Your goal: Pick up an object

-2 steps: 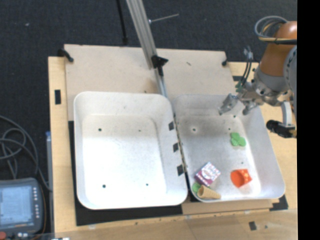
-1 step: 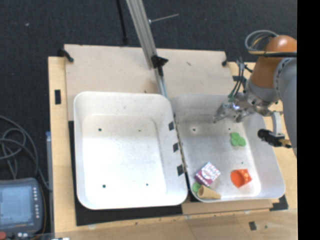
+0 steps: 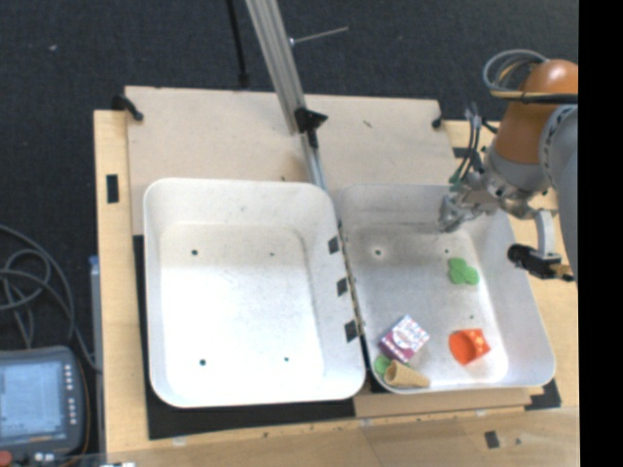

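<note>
Broadly, a wooden bench [image 3: 243, 134] took up most of the camera view, and two shallow white bins sat side by side on it. The left bin [image 3: 161, 261] was the bigger-looking of the two, its floor showing a few small dark specks. The right bin [image 3: 389, 212] touched it along a shared edge with small dark clips down the seam. A slanted metal rail [image 3: 277, 56] ran from the top of the view down to the back of that seam.

The arm [image 3: 531, 129], grey with an orange band, reached in from the right over the far right corner of the right bin. Its gripper [image 3: 453, 212] hung low above the back part of that bin, apart from every object there; whether its fingers were wide or narrow could not be told, and nothing showed between them.

On the floor at lower left sat a grey pendant with a screen [image 3: 34, 397], with cables looping near it.

Four small things lay in the right bin. An orange object [image 3: 468, 345] sat near the front right corner. A purple and white packet [image 3: 404, 339] lay near the front left, and just in front of it a tan cone [image 3: 407, 376] rested against the front wall beside a bit of green. A green object [image 3: 463, 273] lay alone toward the right side, nearest the gripper yet clear of it.
</note>
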Controlling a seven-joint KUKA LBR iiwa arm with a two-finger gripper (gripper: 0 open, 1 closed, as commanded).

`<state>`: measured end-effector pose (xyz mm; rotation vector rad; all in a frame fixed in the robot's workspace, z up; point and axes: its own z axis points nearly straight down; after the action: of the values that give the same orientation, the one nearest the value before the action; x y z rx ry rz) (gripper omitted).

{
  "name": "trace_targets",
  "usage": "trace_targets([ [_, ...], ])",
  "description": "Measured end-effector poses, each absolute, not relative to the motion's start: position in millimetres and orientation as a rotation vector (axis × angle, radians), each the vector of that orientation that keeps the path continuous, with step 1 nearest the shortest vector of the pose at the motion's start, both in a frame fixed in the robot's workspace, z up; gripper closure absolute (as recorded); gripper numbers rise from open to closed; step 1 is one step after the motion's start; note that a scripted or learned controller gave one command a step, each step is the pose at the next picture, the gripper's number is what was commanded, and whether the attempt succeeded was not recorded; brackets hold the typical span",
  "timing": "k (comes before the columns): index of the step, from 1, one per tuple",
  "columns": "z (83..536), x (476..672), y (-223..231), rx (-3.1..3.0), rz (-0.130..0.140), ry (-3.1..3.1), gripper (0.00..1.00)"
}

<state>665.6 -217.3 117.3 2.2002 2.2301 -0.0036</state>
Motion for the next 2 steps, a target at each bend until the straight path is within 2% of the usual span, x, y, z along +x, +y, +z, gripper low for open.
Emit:
trace_targets([
  [1, 178.2, 671.4, -210.4, 2.211, 0.008, 2.221, 1.0],
  [2, 240.6, 678.6, -217.6, 2.205, 0.007, 2.224, 1.0],
])
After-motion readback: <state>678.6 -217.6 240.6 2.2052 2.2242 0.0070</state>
